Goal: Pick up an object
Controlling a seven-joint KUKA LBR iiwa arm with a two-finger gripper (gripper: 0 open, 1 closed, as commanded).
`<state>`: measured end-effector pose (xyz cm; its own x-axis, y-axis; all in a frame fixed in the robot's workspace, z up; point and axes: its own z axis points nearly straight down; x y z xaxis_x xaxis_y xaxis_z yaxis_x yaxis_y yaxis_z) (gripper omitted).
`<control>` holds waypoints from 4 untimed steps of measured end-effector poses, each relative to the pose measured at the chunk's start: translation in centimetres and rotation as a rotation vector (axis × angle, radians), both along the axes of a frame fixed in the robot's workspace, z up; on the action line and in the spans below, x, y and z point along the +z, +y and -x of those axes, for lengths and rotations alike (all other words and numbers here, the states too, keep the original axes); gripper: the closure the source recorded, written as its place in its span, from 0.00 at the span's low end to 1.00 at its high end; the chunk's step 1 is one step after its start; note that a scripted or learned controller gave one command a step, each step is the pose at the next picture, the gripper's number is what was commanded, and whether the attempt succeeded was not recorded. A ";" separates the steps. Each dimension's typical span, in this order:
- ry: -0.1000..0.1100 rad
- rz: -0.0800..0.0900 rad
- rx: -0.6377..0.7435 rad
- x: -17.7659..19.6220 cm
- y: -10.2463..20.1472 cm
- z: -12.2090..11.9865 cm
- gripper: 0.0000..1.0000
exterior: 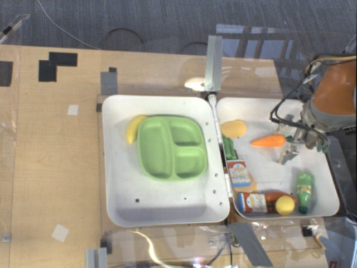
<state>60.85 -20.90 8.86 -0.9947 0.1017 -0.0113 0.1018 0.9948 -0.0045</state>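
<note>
From the camera view, looking down at a slant, two shallow white bins sit side by side on the wooden table (50,166). The left bin (120,205) holds a green divided plate (170,147) with three compartments; a banana (133,128) lies against the plate's upper left edge, and the plate covers much of it, so only a curved yellow strip shows.

The right bin (329,202) holds the rest. A yellowish rounded item (234,129), too soft in outline to identify, lies near the top left corner. An orange carrot (268,142) lies to its right, pointing left. Along the dividing wall a narrow green thing (228,148) is mostly tucked against the rim and hard to read. Below it a small red and white packet (239,173) lies on a tan piece that is largely covered. At the bottom edge a can (252,202) lies on its side, touching a lemon (285,205); a reddish-brown item behind them is mostly hidden. A green bottle (304,191) stands just right of the lemon.

The arm reaches in from the right, its upper part cut off by the frame edge. The claw (289,152) hangs over the bin floor, just right of the carrot's thick end, small and partly blurred; whether it is spread or pressed together cannot be told, and nothing is seen between its tips.
</note>
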 end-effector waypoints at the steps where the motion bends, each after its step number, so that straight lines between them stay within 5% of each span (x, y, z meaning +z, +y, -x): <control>1: -0.004 -0.001 0.219 0.3 7.4 9.9 0.00; 2: -0.012 0.004 0.214 0.3 11.1 10.7 0.00; 3: -0.009 0.005 0.338 0.3 4.4 10.7 0.00; 4: -0.009 0.009 0.477 0.3 7.2 9.9 0.00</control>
<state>50.93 -13.68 9.18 -0.9304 -0.3660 -0.0189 -0.3657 0.9306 -0.0147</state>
